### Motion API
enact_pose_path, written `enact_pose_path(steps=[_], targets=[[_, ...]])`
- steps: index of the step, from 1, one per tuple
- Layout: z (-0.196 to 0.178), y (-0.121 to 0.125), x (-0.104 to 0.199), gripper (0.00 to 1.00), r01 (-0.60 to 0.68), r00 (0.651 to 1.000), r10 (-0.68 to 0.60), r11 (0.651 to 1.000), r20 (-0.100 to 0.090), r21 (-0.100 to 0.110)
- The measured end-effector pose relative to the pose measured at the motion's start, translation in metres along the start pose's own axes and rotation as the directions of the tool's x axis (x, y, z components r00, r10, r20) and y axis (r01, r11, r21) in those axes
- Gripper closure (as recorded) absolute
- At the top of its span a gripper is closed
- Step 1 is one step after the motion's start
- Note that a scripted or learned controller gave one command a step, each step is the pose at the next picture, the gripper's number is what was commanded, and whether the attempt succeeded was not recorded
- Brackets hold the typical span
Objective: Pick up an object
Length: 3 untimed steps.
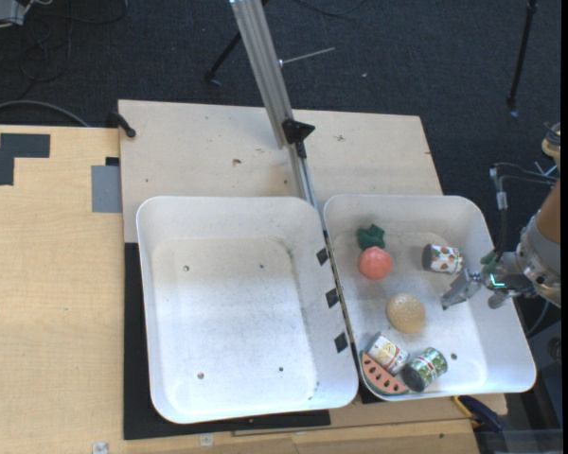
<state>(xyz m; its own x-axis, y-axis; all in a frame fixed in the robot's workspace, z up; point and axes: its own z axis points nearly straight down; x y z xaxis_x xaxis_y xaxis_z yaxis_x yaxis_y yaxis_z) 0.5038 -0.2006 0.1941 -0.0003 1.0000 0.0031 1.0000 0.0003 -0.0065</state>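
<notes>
In the right bin [473, 372], nearest the camera, lie a melon slice [381, 376], a small can [386, 352] and a green can [426, 366]. Beyond them sits a tan ball [406, 313]. Farther back are a tomato [375, 262], a green toy [370, 235] and a mug [442, 258]. The claw [466, 289] hovers at the right wall, gripping nothing; its spread cannot be told.

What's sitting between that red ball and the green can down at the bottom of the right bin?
In the camera view, a tan round lump lies between the red ball and the green can, roughly midway, touching neither.
</notes>
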Motion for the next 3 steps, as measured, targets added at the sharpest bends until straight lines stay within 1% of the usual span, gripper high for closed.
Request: enact_pose_path(steps=[1, 2, 3], targets=[[-0.002, 0.001, -0.001, 0.00, -0.001, 1.000, 0.001, 1.000, 0.001, -0.004], [0.060, 0.005, 0.004, 0.00, -0.001, 1.000, 0.001, 1.000, 0.000, 0.002], [0.104, 0.006, 0.004, 0.00, -0.002, 1.000, 0.002, 1.000, 0.002, -0.005]])
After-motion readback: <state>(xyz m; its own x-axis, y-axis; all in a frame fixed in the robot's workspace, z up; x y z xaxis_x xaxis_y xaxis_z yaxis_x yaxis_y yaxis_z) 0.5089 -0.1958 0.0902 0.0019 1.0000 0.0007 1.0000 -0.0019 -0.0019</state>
